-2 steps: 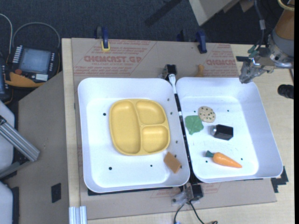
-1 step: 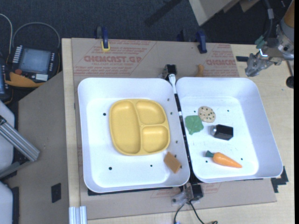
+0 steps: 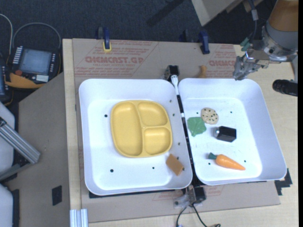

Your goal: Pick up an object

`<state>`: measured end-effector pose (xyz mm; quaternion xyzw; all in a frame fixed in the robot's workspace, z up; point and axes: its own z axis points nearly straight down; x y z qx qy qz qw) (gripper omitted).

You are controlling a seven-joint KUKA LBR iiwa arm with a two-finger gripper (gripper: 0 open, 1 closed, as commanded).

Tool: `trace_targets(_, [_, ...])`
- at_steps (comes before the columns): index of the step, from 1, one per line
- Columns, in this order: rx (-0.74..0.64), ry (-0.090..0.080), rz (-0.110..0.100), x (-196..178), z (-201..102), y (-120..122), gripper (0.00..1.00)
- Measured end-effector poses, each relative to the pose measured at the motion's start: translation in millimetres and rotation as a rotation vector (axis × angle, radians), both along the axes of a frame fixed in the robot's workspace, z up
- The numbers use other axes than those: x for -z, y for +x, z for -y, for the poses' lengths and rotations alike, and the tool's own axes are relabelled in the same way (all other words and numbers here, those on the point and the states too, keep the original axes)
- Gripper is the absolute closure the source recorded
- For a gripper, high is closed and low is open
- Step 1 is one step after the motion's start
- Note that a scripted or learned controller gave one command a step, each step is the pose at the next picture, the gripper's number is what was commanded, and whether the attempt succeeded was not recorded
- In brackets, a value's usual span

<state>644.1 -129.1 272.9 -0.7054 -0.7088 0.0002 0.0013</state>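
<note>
The right bin point(image 3: 265, 126) holds a round speckled cookie point(image 3: 209, 115), a green leaf-shaped piece point(image 3: 196, 126), a small black block point(image 3: 226, 134) and an orange carrot point(image 3: 228, 162) near its front. My gripper point(image 3: 243, 70) hangs over the bin's far rim at the upper right, well apart from all of these. Nothing shows in its grasp.
The left bin point(image 3: 92, 141) carries a yellow divided plate point(image 3: 141, 127) and a small brown piece point(image 3: 174, 164) at its front right corner. A black ridge point(image 3: 180, 110) runs between the two bins. A handheld pendant point(image 3: 33, 63) lies off the bench at the left.
</note>
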Motion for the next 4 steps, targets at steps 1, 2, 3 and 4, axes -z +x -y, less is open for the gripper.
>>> trace_targets(1, [0.000,0.000,-0.002,14.1,-54.9,-8.7,1.00])
trace_targets(2, [0.000,0.001,-0.002,28.9,-103.0,-9.0,1.00])
trace_targets(3, [0.001,0.000,-0.002,39.5,-148.9,-5.8,1.00])
trace_targets(4, [0.000,0.000,0.004,33.7,-196.5,-5.1,1.00])
